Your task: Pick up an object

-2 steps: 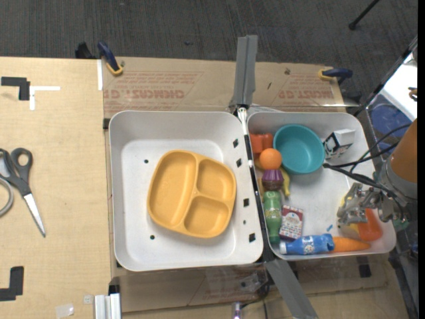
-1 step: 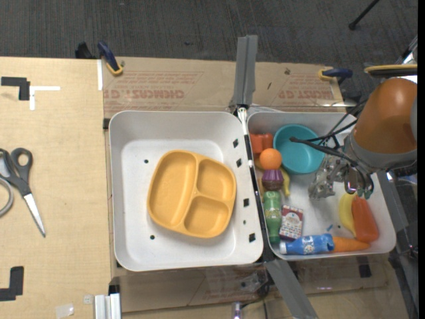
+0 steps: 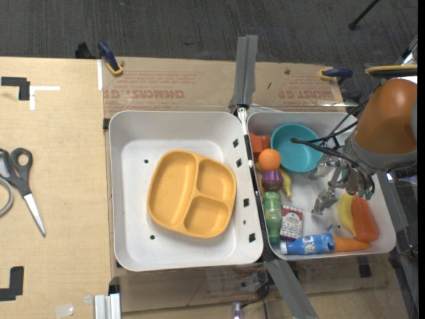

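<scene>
From above, the gripper [image 3: 330, 193] hangs low inside the right bin [image 3: 319, 119], just right of the bin's middle, with the orange-banded arm [image 3: 390, 121] reaching in beyond it. Its fingers [image 3: 323, 203] stand slightly apart with nothing between them, their tips close to the bin floor. Just right of the gripper lie a banana [image 3: 344, 212] and a carrot [image 3: 364, 219]. Behind it, toward the bin's far wall, sits a teal bowl [image 3: 296, 147], with an orange ball [image 3: 269, 159] at the bowl's left. Left of the gripper are a green bottle [image 3: 272, 209] and a small red-and-white carton [image 3: 290, 221]; nearer the front wall lies a blue bottle [image 3: 308, 245]. The left bin [image 3: 126, 198] holds a yellow divided plate [image 3: 192, 193]. Scissors [image 3: 24, 185] rest on the counter [image 3: 53, 145] well left of both bins.
</scene>
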Action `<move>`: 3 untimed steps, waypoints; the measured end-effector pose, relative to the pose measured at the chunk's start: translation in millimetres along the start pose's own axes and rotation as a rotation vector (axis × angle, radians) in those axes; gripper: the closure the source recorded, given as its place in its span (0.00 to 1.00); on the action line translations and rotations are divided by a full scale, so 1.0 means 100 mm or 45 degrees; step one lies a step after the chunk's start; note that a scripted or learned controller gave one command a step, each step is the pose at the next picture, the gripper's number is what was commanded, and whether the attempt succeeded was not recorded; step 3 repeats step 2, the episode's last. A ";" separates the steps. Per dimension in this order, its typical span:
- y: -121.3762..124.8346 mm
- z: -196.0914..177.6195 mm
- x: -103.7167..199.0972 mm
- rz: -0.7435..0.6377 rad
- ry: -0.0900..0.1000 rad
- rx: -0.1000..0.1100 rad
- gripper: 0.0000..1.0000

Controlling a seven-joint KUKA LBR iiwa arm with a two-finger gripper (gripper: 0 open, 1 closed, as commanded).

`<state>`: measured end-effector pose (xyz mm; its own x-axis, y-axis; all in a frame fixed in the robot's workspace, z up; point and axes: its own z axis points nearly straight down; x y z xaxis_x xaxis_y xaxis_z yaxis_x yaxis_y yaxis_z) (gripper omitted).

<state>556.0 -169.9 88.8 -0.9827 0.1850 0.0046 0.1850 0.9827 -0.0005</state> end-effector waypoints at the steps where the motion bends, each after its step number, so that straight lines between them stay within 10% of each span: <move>1: 0.06 -0.10 -0.40 0.258 -0.009 0.026 0.00; 3: 0.11 -0.08 -0.42 0.388 -0.010 0.032 0.00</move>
